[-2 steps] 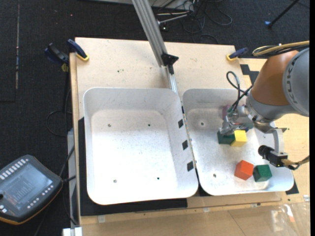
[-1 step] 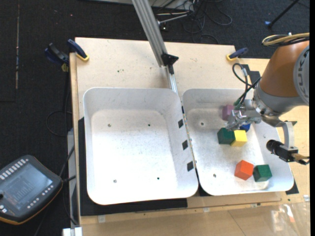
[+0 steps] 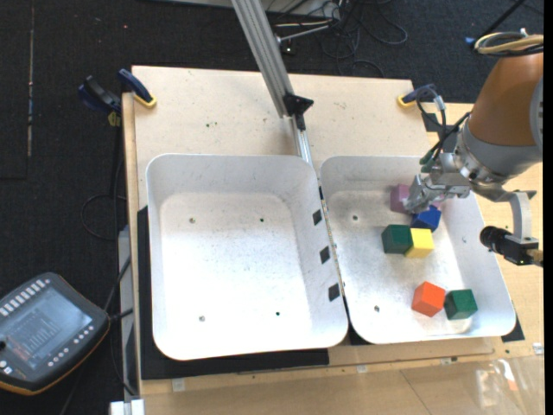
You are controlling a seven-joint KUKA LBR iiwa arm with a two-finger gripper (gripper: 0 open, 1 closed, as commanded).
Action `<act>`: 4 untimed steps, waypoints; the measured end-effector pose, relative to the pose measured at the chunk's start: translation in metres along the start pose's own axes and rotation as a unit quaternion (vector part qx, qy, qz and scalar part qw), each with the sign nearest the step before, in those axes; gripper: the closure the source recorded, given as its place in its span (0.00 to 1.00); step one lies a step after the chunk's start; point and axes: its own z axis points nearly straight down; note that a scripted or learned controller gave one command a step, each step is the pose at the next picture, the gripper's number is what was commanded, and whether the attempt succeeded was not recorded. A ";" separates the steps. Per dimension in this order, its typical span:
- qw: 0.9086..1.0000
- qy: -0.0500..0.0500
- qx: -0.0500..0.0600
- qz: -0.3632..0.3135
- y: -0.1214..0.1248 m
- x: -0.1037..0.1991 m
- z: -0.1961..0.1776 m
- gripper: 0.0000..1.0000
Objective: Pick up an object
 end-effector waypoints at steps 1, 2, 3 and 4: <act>1.000 0.000 0.001 0.000 0.001 0.000 -0.023 1.00; 1.000 0.002 0.002 -0.003 0.014 0.057 -0.030 1.00; 1.000 0.002 0.002 -0.003 0.022 0.113 -0.034 1.00; 1.000 0.002 0.003 -0.003 0.039 0.171 -0.019 1.00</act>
